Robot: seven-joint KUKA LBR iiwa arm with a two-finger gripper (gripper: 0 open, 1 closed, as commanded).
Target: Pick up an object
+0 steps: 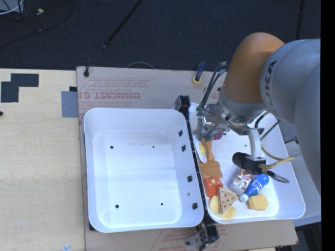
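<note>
The gripper [210,125] hangs low over the near-wall corner of the right bin [285,192], close to the wall it shares with the left bin [136,140]. I cannot tell whether the claw is released or clenched; it is dark and blends into the wrist above it.

No single thing is set for picking. The nearest candidates are a brown stick [208,149] just below the gripper and the toast [211,169] touching its lower end. Further down lie a red piece [212,186], a pizza slice [226,197], a carton [242,181], a blue bottle [256,184] and a yellow lump [257,203], all crowded together.

Risks, as I judge them:
- The claw is so near the shared wall that a descent could strike the rim or pinch against it.
- The stick and toast touch, so a grasp could shove one away or take both loosely.
- A flat piece like the toast may slip out.

A small purplish patch under the gripper is probably another item, but it is too hidden to name. The arm covers the bin's upper and right parts.
</note>
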